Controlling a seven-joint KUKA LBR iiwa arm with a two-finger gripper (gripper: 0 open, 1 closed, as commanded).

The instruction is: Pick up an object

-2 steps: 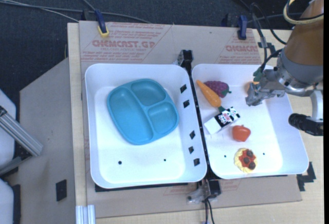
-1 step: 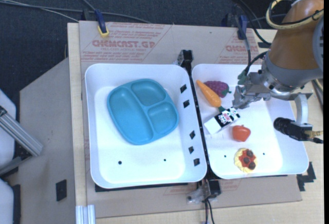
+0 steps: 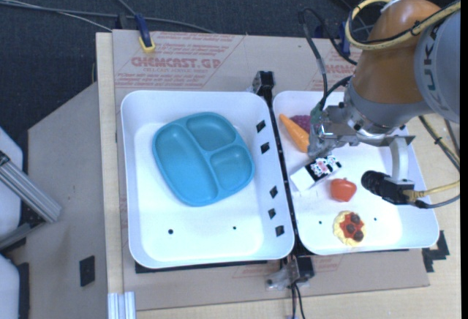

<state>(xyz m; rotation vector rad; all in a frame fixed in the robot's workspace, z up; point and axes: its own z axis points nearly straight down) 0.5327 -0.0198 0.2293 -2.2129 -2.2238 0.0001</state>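
The desk carries 2 white bins. The left bin (image 3: 146,237) holds a blue tray (image 3: 202,157) with 3 compartments. In the right bin (image 3: 409,237) lie a carrot (image 3: 295,132), a purple piece (image 3: 299,121) touching it, a black-and-white block (image 3: 316,170), a red tomato (image 3: 343,189) and a small pizza (image 3: 350,227). The gripper (image 3: 322,149) hangs just above the block, beside the carrot; whether the jaws are wide or narrow I cannot tell.

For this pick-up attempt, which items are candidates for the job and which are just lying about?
Job:
hand over the right bin
black-and-white block
red tomato toy
orange carrot toy
small pizza toy

Lying about:
blue divided plate in the left bin
yellow clamp
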